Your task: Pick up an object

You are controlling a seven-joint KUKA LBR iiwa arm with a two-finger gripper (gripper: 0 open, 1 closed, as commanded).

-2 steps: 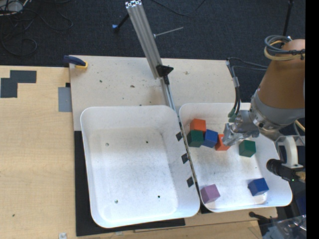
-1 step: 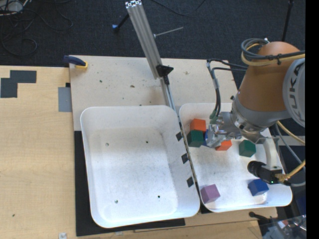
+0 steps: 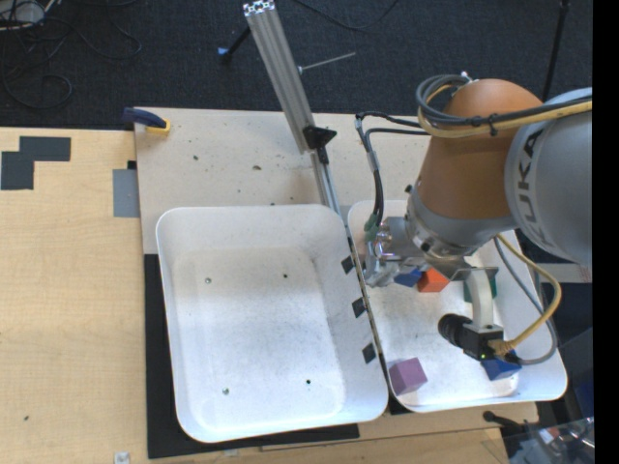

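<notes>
Arm (image 3: 503,177) reaches over the right bin (image 3: 542,380); gripper (image 3: 382,259) sits low at that bin's far left side, close to the divider between bins. Cannot tell how the gripper is set — the wrist hides it. Right bin holds a purple cube (image 3: 407,374) at its near left corner, a blue block (image 3: 501,366) toward its near right, and orange (image 3: 434,280) and blue (image 3: 410,279) pieces just beside the gripper. Left bin (image 3: 193,230) lies alongside.

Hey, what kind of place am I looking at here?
Most likely a robotics lab set up for grasping trials. A grey and orange robot arm reaches over two shallow white bins on a wooden bench, with small blocks like a purple cube and loose cables behind.
</notes>
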